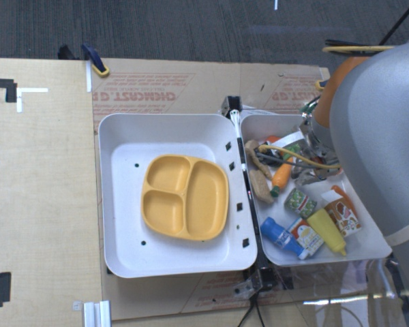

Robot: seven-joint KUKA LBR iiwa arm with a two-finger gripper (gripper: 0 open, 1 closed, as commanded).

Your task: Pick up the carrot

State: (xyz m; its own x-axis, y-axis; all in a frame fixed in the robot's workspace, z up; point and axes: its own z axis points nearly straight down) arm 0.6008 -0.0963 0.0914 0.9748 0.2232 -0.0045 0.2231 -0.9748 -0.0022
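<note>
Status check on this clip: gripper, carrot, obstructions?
Gripper low in right bin, fingers unreadable. Carrot lying free beside it. Clutter crowds carrot: green can, tan toy.

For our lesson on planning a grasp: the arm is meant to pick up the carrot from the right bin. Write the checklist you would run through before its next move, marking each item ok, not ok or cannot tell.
1. Carrot in sight in the right bin: ok.
2. Carrot free of neighbours: not ok; it lies against the brown item and close to the green can.
3. Gripper near the carrot: ok, it sits just to the carrot's right in the camera view.
4. Fingers open or shut: cannot tell, the arm covers much of it.
5. Carrot between the fingers: not ok.
6. Yellow plate in the left bin out of the way: ok.
</note>
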